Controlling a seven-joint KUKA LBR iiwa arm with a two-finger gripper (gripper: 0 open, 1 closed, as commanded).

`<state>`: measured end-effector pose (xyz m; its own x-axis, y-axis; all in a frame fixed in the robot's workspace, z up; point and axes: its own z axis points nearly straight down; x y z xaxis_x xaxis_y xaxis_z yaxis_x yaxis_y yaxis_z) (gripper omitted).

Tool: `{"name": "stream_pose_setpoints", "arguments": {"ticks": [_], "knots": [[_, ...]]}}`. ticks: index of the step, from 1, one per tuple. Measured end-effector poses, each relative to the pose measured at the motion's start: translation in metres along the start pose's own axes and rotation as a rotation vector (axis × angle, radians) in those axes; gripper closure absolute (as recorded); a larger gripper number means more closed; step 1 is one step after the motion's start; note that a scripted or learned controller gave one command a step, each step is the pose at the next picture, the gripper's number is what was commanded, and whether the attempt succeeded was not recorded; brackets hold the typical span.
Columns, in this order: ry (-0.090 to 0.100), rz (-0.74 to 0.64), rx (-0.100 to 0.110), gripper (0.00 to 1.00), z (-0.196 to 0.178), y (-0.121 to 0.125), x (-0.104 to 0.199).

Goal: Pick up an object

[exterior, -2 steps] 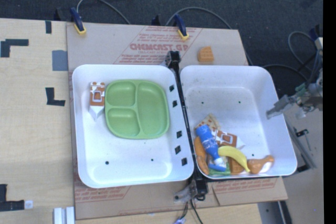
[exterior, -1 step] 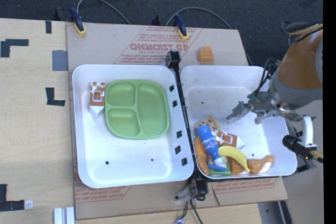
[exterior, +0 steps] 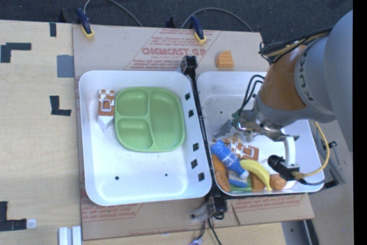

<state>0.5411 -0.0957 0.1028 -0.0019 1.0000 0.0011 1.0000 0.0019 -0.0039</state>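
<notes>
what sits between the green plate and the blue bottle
In the camera view, the black divider strip where both bins meet lies between the green plate and the blue bottle.

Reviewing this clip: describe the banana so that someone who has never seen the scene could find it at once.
Start at the right bin, the one the arm reaches into, and go to the pile in its near corner. The banana lies there, slanted between a blue bottle and orange pieces; it is the only plain yellow, curved thing.

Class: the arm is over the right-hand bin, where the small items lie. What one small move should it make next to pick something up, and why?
Probably a short descent. The gripper sits just above the pile in the right bin, nearest the orange-and-white carton and blue bottle, with nothing visibly held.
</notes>
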Motion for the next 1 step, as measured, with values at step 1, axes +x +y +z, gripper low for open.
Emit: {"name": "stream_pose_setpoints", "arguments": {"ticks": [1], "knots": [[0.001, 0.000, -0.016, 0.00, 0.0115, 0.0441, -0.0656]]}}
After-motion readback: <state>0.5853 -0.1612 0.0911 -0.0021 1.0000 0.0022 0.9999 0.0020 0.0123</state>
